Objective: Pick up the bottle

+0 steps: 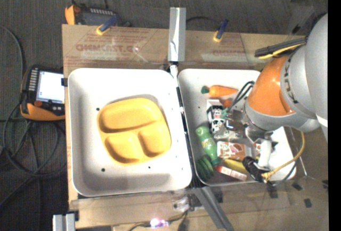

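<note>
My gripper (230,121) hangs over the right white bin (187,98) holding a green plastic bottle (206,141) and toy carrot (222,90); the left white bin (80,118) holds a yellow divided tray (136,130). My grip's state: cannot tell.

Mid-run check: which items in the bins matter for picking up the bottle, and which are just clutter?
Belongs to the job:
green bottle, lying in the right bin
gripper, low over that bin's contents

Just lying about:
toy carrot
yellow divided tray in the left bin
small packets beside the bottle
</note>
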Controlling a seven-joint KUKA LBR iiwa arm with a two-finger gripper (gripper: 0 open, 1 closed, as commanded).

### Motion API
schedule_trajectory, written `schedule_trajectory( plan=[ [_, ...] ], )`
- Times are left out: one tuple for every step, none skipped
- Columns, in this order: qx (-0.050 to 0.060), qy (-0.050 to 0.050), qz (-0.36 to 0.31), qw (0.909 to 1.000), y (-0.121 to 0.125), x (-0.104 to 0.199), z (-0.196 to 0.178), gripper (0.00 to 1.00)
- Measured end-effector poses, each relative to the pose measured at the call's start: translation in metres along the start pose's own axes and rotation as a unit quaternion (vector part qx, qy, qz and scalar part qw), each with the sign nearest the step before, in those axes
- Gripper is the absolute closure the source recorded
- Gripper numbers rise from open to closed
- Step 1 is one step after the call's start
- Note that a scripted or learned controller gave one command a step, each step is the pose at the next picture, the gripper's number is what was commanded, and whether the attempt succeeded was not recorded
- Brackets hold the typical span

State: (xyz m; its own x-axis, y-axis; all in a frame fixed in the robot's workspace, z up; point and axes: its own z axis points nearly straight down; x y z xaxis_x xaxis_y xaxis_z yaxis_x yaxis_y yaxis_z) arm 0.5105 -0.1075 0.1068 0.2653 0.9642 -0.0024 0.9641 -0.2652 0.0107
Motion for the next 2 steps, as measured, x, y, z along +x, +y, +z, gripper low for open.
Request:
schedule_trajectory(
  plan=[
    [0.007, 0.001, -0.071, 0.9975, 0.03, -0.033, -0.048, 1.0],
    [0.007, 0.001, -0.045, 0.999, -0.002, 0.025, -0.105, 1.0]
  ],
)
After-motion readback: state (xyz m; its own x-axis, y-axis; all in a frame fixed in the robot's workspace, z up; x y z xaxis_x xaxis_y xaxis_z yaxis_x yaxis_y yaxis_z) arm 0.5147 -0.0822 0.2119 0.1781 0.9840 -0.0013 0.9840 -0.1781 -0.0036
